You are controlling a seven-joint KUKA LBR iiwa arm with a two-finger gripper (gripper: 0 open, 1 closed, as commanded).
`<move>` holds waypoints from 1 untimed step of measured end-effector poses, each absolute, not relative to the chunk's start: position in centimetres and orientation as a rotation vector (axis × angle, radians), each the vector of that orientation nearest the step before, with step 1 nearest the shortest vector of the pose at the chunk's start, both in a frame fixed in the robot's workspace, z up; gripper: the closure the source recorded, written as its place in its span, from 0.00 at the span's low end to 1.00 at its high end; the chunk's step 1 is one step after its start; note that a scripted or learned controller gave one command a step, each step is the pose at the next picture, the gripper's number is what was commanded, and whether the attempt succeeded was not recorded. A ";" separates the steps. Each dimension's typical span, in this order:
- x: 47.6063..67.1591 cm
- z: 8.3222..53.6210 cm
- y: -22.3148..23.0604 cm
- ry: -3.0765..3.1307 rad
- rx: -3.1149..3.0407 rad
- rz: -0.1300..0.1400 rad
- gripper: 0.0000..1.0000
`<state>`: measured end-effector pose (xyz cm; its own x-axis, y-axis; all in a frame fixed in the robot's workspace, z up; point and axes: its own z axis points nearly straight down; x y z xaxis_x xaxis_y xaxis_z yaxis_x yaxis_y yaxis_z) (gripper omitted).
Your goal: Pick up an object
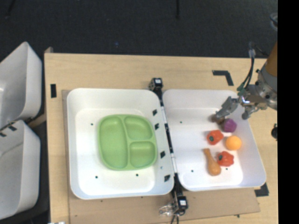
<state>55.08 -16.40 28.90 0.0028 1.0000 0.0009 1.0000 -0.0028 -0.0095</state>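
Note:
Several small toy foods lie in the right bin (pixel 196 171): a purple round piece (pixel 229 125), a red tomato (pixel 214 137), an orange ball (pixel 233 143), a red pepper (pixel 225 158) and a tan gourd-shaped piece (pixel 211 162). My gripper (pixel 234 114) hangs low over the bin's upper right part, open, its fingers spread. One finger (pixel 223 110) reaches left and down, the other sits to the right. The purple piece lies just below the gap between them, and I cannot tell whether a finger touches it. Nothing is held.
The left bin (pixel 84 101) holds a green divided plate (pixel 126 141). A black hinge strip (pixel 164 134) runs between the two bins. The right bin's left half is bare white floor. White containers (pixel 18 87) stand off the bench at far left.

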 end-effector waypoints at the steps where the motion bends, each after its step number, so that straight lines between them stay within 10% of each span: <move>1: 55.2 29.4 -16.4 -2.222 -2.222 0.000 0.00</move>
<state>55.24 -16.36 29.44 -0.0001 1.0000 -0.0004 1.0000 0.0001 0.0007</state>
